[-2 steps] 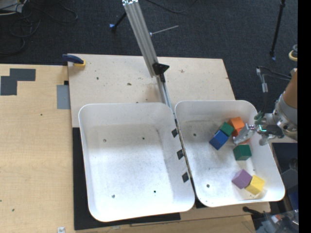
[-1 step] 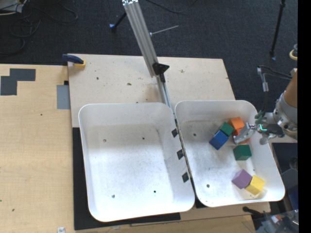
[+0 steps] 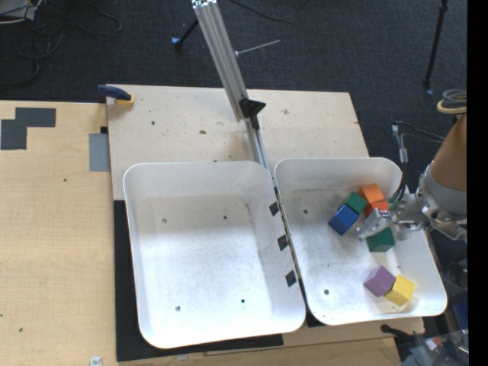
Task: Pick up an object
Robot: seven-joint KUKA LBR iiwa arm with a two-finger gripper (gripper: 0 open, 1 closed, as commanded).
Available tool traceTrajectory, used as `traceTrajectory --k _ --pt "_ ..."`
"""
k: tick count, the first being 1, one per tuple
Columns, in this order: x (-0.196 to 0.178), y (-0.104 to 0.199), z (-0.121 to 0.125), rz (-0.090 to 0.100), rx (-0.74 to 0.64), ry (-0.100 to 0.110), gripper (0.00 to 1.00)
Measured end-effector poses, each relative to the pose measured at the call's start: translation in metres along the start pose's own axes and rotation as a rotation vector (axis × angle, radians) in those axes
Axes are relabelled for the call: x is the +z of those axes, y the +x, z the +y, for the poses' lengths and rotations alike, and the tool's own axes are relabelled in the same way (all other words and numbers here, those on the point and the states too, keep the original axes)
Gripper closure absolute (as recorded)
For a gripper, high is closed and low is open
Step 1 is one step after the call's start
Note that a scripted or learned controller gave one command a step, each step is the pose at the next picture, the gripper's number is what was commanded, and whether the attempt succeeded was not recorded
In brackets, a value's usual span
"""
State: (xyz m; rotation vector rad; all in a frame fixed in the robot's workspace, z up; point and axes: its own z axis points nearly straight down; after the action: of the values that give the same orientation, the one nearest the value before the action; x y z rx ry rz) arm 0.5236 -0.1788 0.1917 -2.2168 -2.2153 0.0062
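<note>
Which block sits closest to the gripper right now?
The dark green block, right beside the gripper. The blue, orange, purple and yellow blocks lie farther off.

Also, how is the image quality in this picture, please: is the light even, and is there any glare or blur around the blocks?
Camera view: the left white plastic bin is brightly lit, nearly washed out at its centre; soft shadow lies along the inner walls of the right white bin; the gripper looks slightly soft beside the dark green block; the purple cube and yellow cube stay distinct.

We see a pale wooden tabletop (image 3: 53, 227) with grey patches, dark carpet floor (image 3: 320, 36) behind it strewn with cables (image 3: 46, 6), and a slanted aluminium post (image 3: 221, 44) rising.
</note>
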Motion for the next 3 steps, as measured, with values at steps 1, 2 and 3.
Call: traceTrajectory --k 1,2,3 --pt "0.0601 0.0015 0.0070 -0.001 0.001 -0.003 0.00" --pt "0.0701 -0.0017 0.0131 -0.011 0.003 -0.028 0.00" --pt "0.0625 -0.0038 0.0119 -0.012 0.011 -0.027 1.00"
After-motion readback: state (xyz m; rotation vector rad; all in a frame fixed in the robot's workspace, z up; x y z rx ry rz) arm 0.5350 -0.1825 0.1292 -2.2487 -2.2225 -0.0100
